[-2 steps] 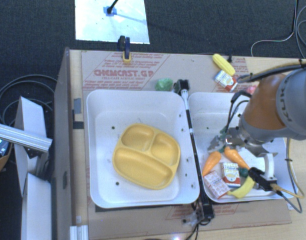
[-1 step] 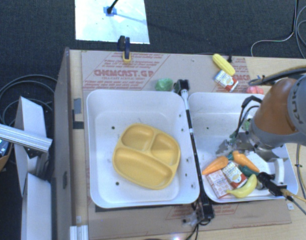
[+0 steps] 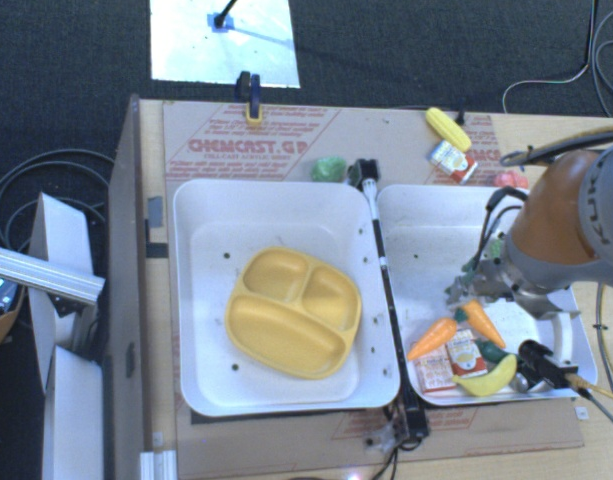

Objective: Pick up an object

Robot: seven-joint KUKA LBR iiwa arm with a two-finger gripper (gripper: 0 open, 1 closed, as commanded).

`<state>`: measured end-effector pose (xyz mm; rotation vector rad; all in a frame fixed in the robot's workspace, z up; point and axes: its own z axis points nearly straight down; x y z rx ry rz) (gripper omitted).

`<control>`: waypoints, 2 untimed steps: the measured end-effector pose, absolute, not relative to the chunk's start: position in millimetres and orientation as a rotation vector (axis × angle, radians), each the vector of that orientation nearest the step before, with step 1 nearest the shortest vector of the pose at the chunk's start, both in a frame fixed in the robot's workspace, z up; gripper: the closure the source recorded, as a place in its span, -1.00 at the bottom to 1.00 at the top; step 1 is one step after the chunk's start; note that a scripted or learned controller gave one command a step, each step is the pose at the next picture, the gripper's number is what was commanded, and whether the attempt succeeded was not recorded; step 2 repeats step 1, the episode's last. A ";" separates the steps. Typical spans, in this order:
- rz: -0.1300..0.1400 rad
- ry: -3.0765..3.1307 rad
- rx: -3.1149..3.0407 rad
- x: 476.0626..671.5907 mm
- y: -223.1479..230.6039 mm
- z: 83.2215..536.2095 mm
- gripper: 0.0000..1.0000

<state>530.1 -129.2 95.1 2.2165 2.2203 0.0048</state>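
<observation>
Over the right-hand bin (image 3: 426,218), the grey arm (image 3: 576,218) with its orange band is reaching in from the right, and its claw (image 3: 473,286) is hanging low above the bin's floor, just up and to the side of the heap of small things in the near corner. How the claw is set cannot be told from this slanted look down, since the wrist is covering it, and nothing is showing in its hold.

Candidates for the pick are lying close together: an orange carrot (image 3: 432,337) slanting toward the bin's middle divider, a second carrot (image 3: 482,320) right under the wrist, a small red-and-white packet (image 3: 464,353), a flat white card (image 3: 434,371), and a yellow banana (image 3: 494,376) curving along the near rim. They are touching or overlapping one another. The left bin (image 3: 201,218) is carrying a yellow divided tray (image 3: 294,311), well apart from the arm.

Judging from this, the approach step is under way and no grasp is made yet. The next move is calling for a descent onto one item, most likely the carrot beneath the wrist, with care that neighbours crowding it are not getting pinched along.
</observation>
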 end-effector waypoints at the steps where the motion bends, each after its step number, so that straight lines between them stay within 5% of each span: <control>1: 0.021 2.240 2.196 564.9 11.3 190.0 1.00; 2: 0.021 2.240 2.196 564.9 11.3 190.0 1.00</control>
